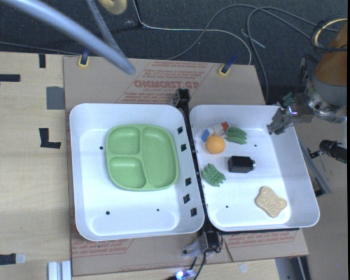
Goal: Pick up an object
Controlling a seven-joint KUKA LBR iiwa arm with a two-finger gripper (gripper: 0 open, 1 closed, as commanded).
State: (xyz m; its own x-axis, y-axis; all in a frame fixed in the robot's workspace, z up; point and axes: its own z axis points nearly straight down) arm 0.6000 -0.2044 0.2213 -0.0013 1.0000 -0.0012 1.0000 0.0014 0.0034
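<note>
Camera view showed the gripper [278, 123] over the right bin's [297, 182] far right rim; whether its jaws were open or closed I cannot tell. An orange ball [215, 145] lay inside.

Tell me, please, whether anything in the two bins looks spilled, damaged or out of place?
Nothing stands out. The green divided plate lies flat in the left bin. In the right bin the orange ball, black block, two green pieces and tan biscuit-like item lie apart, all inside the rim. The gripper hangs at its right edge.
</note>
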